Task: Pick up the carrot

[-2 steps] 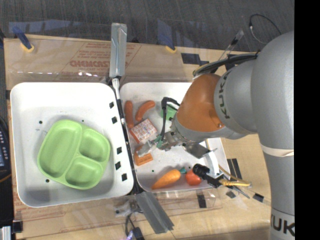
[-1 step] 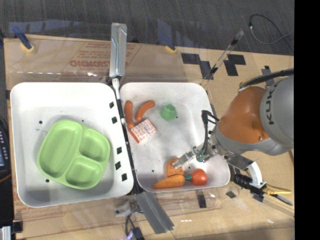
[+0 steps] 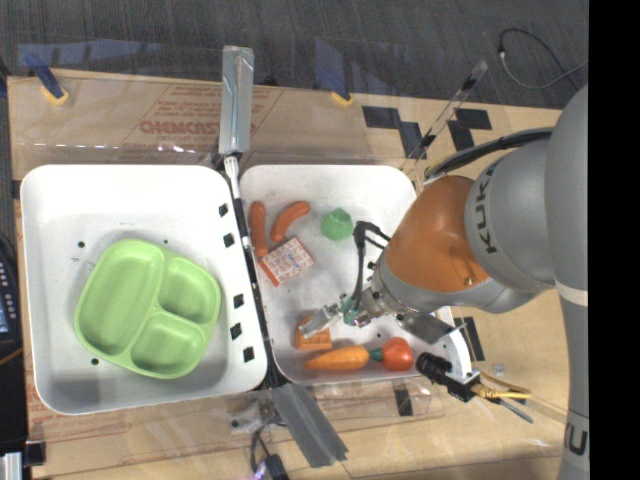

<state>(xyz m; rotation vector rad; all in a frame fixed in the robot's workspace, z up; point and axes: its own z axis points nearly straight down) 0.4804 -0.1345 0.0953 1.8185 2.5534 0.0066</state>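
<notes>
Low over the right bin [image 3: 300, 183], the gripper [image 3: 322, 322] points toward the bin's left wall, its tip just above a small orange block [image 3: 312, 339]. Its fingers are small and partly lost against the white floor, so I cannot tell how far apart they stand, and nothing is visibly caught between them. Behind it the grey arm [image 3: 520, 218] with its orange band [image 3: 435, 238] covers the bin's right side.

Just below and slightly right of the gripper tip lies the carrot [image 3: 338, 359], flat on the bin floor near the front wall. Its long axis runs almost level across the view, nearly parallel to that front wall, with a slight rise toward the right. Its narrower end points left, toward the divider between the bins; its thicker end, with a bit of green at the top, points right and sits just beside a red tomato [image 3: 398, 354]. The carrot is smooth and plain orange, like a toy piece. The orange block lies between it and the gripper, close above the carrot's left half.

Farther back in the same bin are two sausages [image 3: 258, 223], a small printed box [image 3: 287, 261] and a green piece [image 3: 338, 225]. In the left bin [image 3: 60, 183] rests a green divided plate [image 3: 150, 308].
</notes>
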